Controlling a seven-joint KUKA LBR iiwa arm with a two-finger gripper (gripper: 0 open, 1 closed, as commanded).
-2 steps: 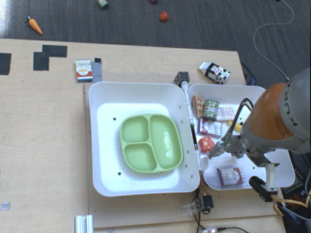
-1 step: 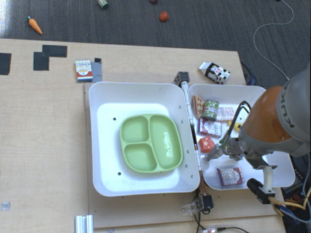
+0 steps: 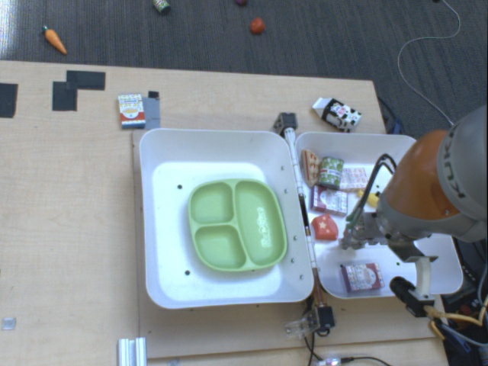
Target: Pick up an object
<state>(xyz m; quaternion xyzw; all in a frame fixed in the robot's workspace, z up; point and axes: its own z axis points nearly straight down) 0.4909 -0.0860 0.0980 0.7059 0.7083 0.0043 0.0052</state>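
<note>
An orange toy carrot (image 3: 54, 40) is lying on the dark carpet at far left, beyond the pale wooden table (image 3: 69, 219). A small red-and-white carton (image 3: 131, 110) is standing on the table just behind the left white plastic bin (image 3: 164, 273). That bin is holding a light green plastic plate with 3 compartments (image 3: 237, 225). A black-and-white cow-patterned carton (image 3: 338, 113) is lying on the table behind the right white plastic bin (image 3: 450, 277). Inside that bin, a green can (image 3: 330, 171) is sitting near the back, a small red tomato-like toy (image 3: 325, 226) is resting near the left wall, and a maroon-and-white packet (image 3: 361, 277) is lying toward the front. The gripper (image 3: 352, 236) is hanging over the right bin just beside the red toy; whether it is grasping anything cannot be told. The grey arm with the orange band (image 3: 427, 178) is reaching in from the right.
</note>
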